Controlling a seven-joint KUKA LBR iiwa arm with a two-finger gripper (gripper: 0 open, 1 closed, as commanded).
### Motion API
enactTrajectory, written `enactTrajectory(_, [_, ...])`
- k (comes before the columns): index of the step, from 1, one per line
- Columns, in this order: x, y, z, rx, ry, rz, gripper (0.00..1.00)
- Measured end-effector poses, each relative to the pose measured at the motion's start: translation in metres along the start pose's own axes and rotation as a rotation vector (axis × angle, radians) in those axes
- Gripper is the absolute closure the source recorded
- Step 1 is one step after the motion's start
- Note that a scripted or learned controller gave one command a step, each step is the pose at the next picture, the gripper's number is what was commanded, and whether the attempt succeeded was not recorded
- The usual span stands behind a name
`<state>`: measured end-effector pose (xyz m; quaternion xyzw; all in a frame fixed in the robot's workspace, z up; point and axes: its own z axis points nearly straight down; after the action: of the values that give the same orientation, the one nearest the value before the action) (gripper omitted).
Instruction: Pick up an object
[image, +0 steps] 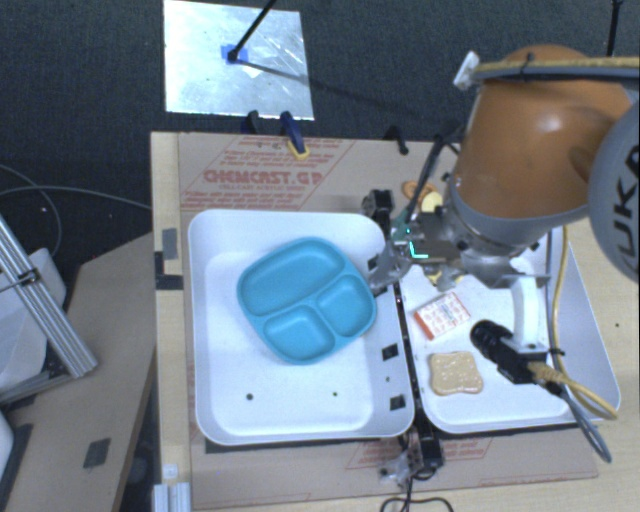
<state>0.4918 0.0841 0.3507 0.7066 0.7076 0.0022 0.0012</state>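
Tan toast-like flat slice lies right of the blue three-compartment plastic plate, my likeliest target. My pincer hangs at that plate's right rim; spread or pressed together, I cannot tell. Closing there may merely skid off the rim.

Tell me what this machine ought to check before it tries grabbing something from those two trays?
1. Big target lies flat: the blue three-compartment plastic plate rests level in the left white bin. Ok.
2. Small targets are separated: the tan toast-like slice and the red-and-white flat packet lie apart in the right white bin. Ok.
3. The gripper is centred over one target: it sits at the wall between the bins, beside the plate's right edge. Not ok.
4. Gripper carries nothing already: cannot tell.
5. Far end of the right bin is visible: the arm covers it. Cannot tell.
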Motion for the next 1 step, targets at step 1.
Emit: enactTrajectory(1, [0.0002,0.0008,-0.0108,-0.002,0.001,-0.003,1.0])
